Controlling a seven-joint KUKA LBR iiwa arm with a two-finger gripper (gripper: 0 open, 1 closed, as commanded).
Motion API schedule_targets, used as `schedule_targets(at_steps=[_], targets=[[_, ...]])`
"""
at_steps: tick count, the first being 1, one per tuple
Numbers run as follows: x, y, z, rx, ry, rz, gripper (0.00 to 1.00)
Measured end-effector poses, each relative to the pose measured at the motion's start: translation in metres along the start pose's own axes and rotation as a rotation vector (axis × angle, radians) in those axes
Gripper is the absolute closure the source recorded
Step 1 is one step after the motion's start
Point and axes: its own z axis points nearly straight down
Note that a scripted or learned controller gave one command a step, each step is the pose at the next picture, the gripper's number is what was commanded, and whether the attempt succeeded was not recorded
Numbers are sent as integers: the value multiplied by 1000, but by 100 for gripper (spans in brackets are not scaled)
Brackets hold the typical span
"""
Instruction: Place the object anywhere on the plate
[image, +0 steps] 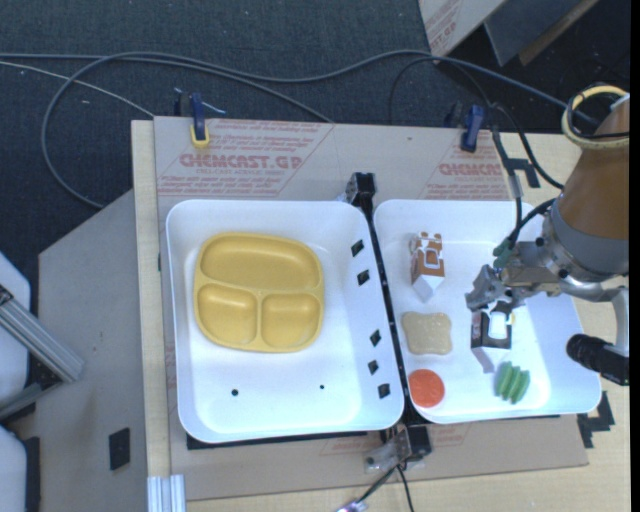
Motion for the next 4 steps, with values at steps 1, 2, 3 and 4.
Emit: schedule_targets(at_steps=[1,2,3,4], targets=[[56,9,15,7,2,1,100],[101,0,20,7,2,2,100],[145,-2,26,7,1,2,100],[176,-6,46,9,0,4,100]])
